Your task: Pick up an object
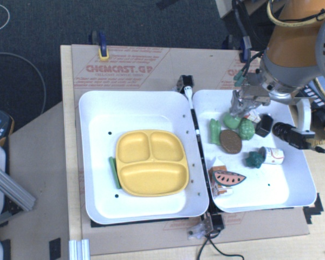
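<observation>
**Green toy under the gripper in the right bin**

Green toy (247, 129) sits near the right bin's (292, 196) far edge, packed against a brown disc (231, 141) and a black piece (264, 125). The gripper (241, 111) points down right above it; whether it's wide or pinched is impossible to tell. Toward the near rim there's bare floor past the watermelon slice (229, 178). The arm's (295, 31) top is cut off.
</observation>
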Tool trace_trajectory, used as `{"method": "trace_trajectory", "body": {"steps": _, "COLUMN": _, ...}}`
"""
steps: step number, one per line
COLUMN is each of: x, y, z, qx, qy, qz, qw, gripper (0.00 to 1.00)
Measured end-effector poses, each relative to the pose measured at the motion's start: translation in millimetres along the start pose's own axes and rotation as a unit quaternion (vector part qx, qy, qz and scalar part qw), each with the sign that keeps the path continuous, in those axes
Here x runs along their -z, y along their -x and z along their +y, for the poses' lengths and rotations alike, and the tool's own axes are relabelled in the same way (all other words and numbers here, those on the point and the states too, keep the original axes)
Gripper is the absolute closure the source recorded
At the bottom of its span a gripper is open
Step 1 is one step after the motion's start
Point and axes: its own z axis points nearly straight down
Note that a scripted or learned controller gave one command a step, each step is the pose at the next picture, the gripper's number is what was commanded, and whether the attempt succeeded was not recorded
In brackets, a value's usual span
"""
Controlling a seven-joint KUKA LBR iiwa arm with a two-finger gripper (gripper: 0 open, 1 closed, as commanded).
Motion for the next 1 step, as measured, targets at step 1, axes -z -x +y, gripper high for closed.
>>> {"method": "trace_trajectory", "body": {"steps": 1, "x": -99.5, "y": 38.7, "z": 19.9, "qx": 0.002, "qy": 0.002, "qz": 0.001, "qw": 1.0000, "gripper": 1.00}}
